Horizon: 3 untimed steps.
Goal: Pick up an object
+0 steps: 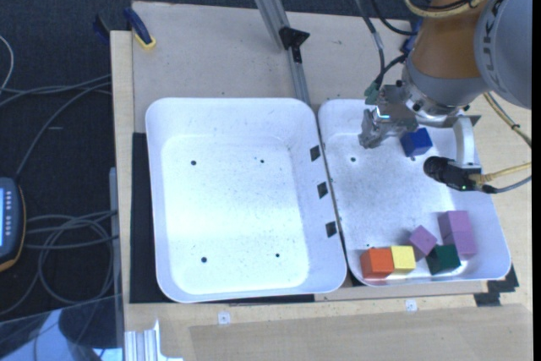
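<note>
The gripper (373, 134) hangs low over the far end of the right bin (355, 182); whether it is open or closed I cannot tell. A blue block (416, 141) lies just beside it, probably the target. The other blocks, orange (378, 261), yellow (403, 257), green (443, 259) and two purple (457, 231), crowd the near right corner, harder to reach.

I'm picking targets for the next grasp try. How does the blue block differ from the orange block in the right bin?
The blue block lies alone near the bin's far end, beside the gripper; the orange block sits in the near corner, touching a yellow block. The blue one looks smaller and turned askew; the orange one sits square. Both rest in the right bin.
</note>
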Each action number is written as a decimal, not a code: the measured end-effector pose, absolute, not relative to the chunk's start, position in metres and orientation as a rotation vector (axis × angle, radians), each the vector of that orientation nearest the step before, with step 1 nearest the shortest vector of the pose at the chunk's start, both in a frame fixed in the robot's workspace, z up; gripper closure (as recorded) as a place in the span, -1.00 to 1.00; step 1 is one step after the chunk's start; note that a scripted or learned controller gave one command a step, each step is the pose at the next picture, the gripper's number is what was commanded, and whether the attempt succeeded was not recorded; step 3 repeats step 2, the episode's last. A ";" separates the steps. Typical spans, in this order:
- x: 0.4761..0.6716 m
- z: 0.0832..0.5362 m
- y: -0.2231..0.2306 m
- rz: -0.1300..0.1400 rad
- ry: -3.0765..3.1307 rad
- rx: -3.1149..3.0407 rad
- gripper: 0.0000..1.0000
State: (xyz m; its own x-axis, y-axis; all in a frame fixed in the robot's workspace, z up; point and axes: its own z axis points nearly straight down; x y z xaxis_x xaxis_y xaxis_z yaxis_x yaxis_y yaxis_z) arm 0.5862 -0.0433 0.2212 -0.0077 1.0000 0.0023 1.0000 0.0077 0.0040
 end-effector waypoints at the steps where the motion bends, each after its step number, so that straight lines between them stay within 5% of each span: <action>1: 0.599 0.220 0.002 0.005 2.228 2.214 1.00; 2: 0.622 0.236 0.058 0.008 2.229 2.212 1.00; 3: 0.622 0.236 0.058 0.008 2.229 2.212 1.00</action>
